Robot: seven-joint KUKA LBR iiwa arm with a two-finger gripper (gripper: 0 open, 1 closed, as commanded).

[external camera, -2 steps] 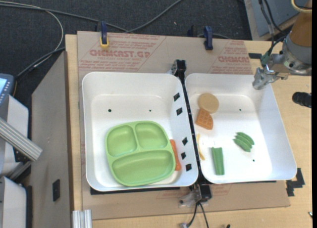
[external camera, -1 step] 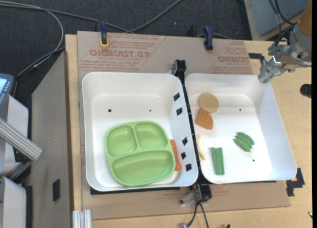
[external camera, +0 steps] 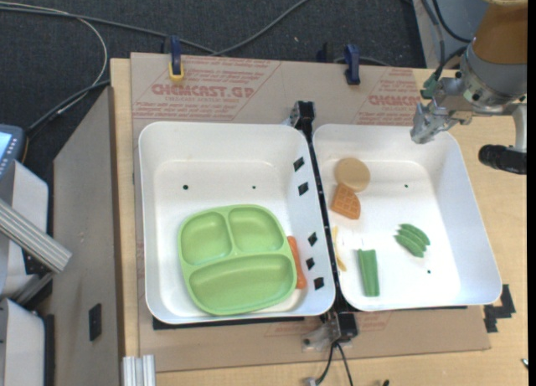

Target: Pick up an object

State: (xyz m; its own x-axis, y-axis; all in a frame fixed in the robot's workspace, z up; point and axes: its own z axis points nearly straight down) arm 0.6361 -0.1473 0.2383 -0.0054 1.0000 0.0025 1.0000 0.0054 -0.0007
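Pincer (external camera: 425, 129) fingers hard to discern.

The left shallow white plastic bin (external camera: 159, 208) holds a green three-compartment plastic tray (external camera: 239, 257) at its front, with a thin orange stick (external camera: 295, 260) along the tray's right edge. The right shallow white plastic bin (external camera: 456, 208) holds a round tan bun (external camera: 353, 173) behind a waffle-patterned orange wedge (external camera: 345, 203), a green pea pod (external camera: 412, 239) to their right, and a flat green strip (external camera: 368, 271) nearest the front. The grey two-finger gripper (external camera: 423, 131) hangs above that bin's back right rim.

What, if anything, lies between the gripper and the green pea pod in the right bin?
Nothing visible. The gripper hovers over the right bin's far corner, and bare white floor runs from there to the green pea pod. The other items lie further left.
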